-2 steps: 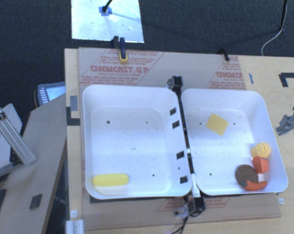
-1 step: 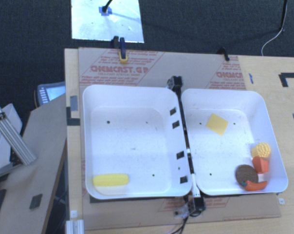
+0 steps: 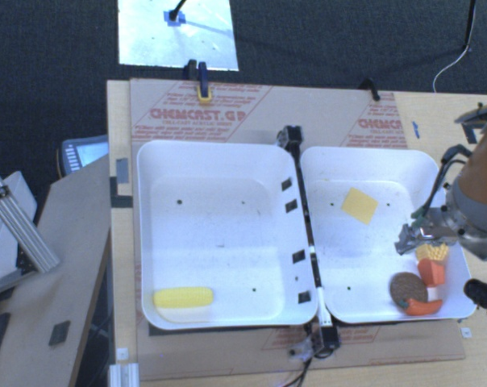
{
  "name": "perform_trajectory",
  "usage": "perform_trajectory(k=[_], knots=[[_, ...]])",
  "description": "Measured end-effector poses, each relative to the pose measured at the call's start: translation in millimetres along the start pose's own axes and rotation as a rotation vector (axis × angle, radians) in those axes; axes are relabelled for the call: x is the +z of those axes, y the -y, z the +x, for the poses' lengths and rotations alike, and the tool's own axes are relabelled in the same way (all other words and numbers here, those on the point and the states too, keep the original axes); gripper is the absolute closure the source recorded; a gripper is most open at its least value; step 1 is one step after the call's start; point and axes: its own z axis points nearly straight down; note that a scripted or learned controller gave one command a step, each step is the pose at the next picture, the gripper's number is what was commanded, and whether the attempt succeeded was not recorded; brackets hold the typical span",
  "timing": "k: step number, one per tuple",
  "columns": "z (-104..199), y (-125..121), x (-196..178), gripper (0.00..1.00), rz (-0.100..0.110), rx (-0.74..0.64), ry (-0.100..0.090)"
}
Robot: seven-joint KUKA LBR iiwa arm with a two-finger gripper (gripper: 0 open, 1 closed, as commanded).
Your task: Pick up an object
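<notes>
Dark carpet fills the top of the frame, and a shiny silver sheet [image 3: 177, 22] lies on it in the upper left. Below that sits a tan bench [image 3: 264, 107] with red letters printed on it. 2 white bins rest side by side on the bench. On the left, the left bin [image 3: 147, 216] has 1 yellow, corn-like toy [image 3: 184, 298] near its lower left corner. Beside it, the right bin [image 3: 340, 164] has a flat yellow square [image 3: 360, 205], like a slice of cheese, near its top middle. A small heap of toy food sits in the lower right corner of the right bin. In that heap are a brown round piece [image 3: 405, 287], a red chunk [image 3: 432, 272], an orange carrot-like piece [image 3: 425, 305], and some yellow fries [image 3: 434, 252]. These 4 things lie close together, some of them touching. From the right edge of the frame the grey arm [image 3: 477, 192] reaches in over the right bin. Its gripper [image 3: 414, 238] sits low, just above the fries at the top of the heap. It is small and a bit blurry here, so I cannot tell if it is spread apart or closed, and maybe it touches the fries. Nothing can be seen held in it. The yellow square is well apart from the gripper, up and to the left.
</notes>
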Motion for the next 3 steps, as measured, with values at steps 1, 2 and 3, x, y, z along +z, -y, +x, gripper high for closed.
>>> perform_trajectory(k=[1,2,3], knots=[[38.8,-3.1,-100.6,1.00,-0.025,-0.001,0.008],[-51.8,0.9,-187.2,1.00,-0.026,0.014,0.015],[10.1,-0.3,-28.7,1.00,-0.001,0.000,0.001]])
